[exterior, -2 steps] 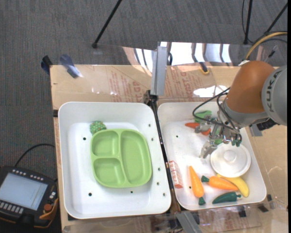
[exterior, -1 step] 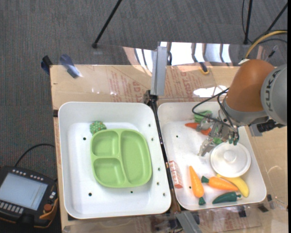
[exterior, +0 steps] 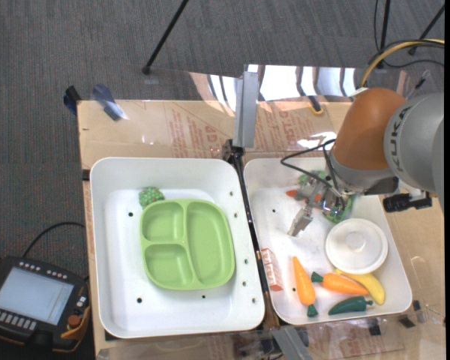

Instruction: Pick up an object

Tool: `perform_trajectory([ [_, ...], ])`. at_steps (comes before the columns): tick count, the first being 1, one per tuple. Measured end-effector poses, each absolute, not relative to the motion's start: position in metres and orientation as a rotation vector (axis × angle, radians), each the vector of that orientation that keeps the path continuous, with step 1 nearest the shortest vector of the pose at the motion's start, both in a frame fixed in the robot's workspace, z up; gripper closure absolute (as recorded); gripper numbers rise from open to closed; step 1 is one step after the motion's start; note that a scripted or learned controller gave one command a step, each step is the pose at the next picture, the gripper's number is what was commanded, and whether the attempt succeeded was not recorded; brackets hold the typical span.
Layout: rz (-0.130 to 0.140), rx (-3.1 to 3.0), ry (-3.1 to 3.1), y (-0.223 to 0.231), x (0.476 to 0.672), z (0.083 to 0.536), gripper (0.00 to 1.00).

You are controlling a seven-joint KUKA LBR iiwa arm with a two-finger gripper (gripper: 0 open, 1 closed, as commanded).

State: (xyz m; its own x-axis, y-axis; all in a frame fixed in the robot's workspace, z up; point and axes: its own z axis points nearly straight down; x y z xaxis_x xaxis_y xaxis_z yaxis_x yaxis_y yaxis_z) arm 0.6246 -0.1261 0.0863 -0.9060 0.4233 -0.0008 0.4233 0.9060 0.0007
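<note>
Approach seems the step in hand: gripper (exterior: 304, 220), fingers parted and empty, hangs in the right bin (exterior: 274, 291); next it must lower onto the carrot (exterior: 304, 280).

- A black teach pendant (exterior: 31, 302) with a grey screen lies on the carpet at lower left.
- Blue tape (exterior: 107, 102) sticks on the bench corner.

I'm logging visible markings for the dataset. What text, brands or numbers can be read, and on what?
"KU": on the grey arm, black letters running down its side, cut short.
Red print on the clear sheet over the bench: mirrored, unreadable.
Handheld screen: too blurred to read.
</note>
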Motion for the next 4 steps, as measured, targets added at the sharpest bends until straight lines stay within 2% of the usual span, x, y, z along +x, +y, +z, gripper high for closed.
perform_trajectory([
  [1,0.001,0.940,2.994,-0.136,0.630,0.087,0.00],
  [2,0.002,1.055,2.956,-0.192,0.615,0.087,0.00],
  [3,0.014,0.962,3.019,-0.202,0.635,0.086,0.00],
  [4,0.001,1.155,2.925,-0.134,0.623,0.086,0.00],
])
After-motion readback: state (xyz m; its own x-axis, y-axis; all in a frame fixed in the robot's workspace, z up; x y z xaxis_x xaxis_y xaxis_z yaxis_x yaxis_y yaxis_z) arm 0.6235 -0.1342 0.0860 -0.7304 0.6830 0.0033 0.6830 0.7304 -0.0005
